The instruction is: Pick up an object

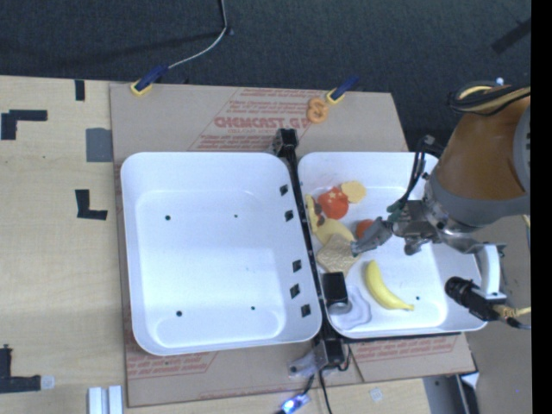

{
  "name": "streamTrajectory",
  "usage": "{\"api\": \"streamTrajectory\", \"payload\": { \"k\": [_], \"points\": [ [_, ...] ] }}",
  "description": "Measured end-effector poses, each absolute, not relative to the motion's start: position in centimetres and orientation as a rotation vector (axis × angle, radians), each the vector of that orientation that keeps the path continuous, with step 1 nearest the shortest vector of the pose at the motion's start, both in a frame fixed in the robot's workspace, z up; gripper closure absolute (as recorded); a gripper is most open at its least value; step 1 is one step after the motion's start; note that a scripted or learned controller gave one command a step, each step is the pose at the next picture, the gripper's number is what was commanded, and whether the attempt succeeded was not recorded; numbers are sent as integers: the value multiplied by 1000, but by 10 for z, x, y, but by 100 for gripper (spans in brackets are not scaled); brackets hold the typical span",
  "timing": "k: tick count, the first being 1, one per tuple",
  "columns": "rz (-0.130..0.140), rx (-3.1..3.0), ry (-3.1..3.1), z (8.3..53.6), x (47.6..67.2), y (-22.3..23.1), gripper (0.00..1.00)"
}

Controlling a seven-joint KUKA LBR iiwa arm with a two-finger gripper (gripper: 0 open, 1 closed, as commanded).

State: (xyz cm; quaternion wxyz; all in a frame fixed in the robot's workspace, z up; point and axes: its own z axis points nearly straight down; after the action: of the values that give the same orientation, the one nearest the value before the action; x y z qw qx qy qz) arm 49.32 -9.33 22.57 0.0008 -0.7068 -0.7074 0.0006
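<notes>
Hand (pixel 366 238) hovers low in the right bin (pixel 431 317), beside a small red object (pixel 366 228); its grip cannot be told. Nothing looks lifted yet, so the pick remains undone.

Under my bins I see a brown cardboard sheet (pixel 259 123) on a pale wooden bench (pixel 52 231). Behind it is dark carpet (pixel 112 24), where a thin cable (pixel 203 50) lies.

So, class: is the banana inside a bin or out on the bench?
Inside: the banana lies on the floor of the right bin.
</notes>
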Motion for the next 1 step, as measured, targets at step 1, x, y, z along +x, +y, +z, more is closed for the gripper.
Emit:
{"api": "streamTrajectory", "payload": {
  "k": [1],
  "points": [
    [0, -2219, -2227, 168, 585, -110, 0]
  ]
}}
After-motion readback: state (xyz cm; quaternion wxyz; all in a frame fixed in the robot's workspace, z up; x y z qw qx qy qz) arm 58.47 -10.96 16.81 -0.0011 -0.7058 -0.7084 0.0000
